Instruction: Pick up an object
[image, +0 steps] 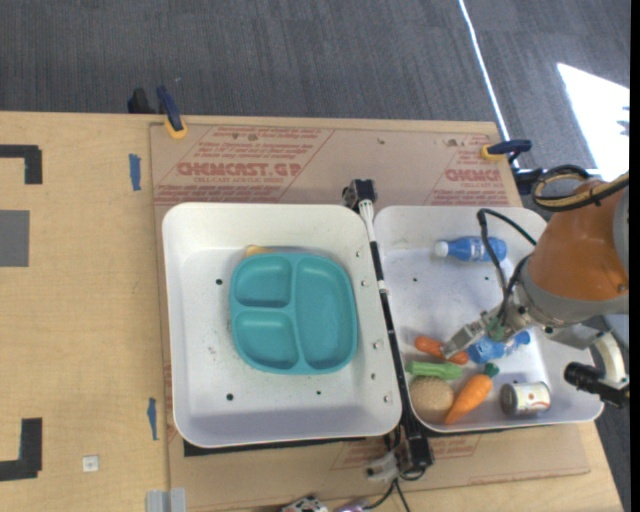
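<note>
Camera view: your gripper (478, 338) is low in the right bin (420, 235), down among the cluster of small toys near the bin's front. I can't tell how wide the claw is spread or whether it has anything; the fingers blur into the clutter there.

What's right at the tip: a small blue object (490, 349) touching or just under the fingers, and a small orange piece (430, 347) just to its left. A green bean-like piece (434, 370) lies in front of those, a tan ball (432, 397) sits near the front wall, a carrot (471, 396) is tilted beside the ball, and a small metal can (525, 398) lies on its side to the right. A blue bottle (470, 249) lies well apart toward the back of the bin. The left bin (190, 300) holds a teal divided plate (295, 311).

My read on handling: the blue object looks like light hard plastic, probably slick, so you'd want to close across its narrow middle. Neighbours are tight, so expect a nudge or a double grab. The can will likely roll. The carrot looks an easier target: grip mid-body, across the taper.
</note>
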